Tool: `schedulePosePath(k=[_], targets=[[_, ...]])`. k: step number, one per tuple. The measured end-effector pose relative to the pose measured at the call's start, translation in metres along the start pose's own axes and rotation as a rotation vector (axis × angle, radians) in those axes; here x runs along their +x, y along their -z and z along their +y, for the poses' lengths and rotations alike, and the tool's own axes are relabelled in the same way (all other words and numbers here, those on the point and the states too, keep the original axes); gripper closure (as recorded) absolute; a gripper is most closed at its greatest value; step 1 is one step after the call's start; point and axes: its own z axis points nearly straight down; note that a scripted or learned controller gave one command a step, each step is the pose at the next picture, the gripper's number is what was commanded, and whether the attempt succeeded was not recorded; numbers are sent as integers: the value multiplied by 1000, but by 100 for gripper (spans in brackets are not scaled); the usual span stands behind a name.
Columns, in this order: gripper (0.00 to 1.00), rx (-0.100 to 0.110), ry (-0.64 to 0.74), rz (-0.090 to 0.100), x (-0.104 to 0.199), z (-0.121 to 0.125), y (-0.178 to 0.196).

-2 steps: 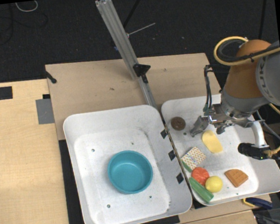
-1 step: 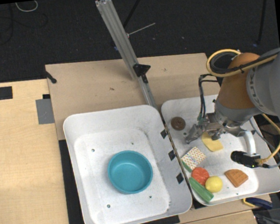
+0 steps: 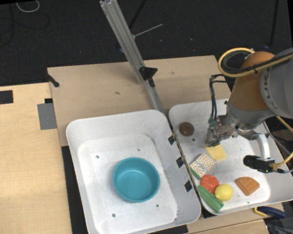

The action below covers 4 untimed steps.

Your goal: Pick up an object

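Rightward, bin (image 3: 282, 190) of toy foods (image 3: 217, 176)

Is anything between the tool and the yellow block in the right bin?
Nothing visible. The tool sits right above the yellow block; the checkered piece lies beside it, to the left.

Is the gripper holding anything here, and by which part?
Cannot be told: the gripper sits right at the yellow block's upper edge, but no grip is visible.
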Motion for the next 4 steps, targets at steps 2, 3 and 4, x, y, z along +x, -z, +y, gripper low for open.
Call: schedulePosePath(k=[2, 3, 4], targets=[[100, 0, 1, 1, -5, 7, 102], [100, 2, 4, 2, 50, -11, 116], [100, 3, 4, 3, 101, -30, 129]])
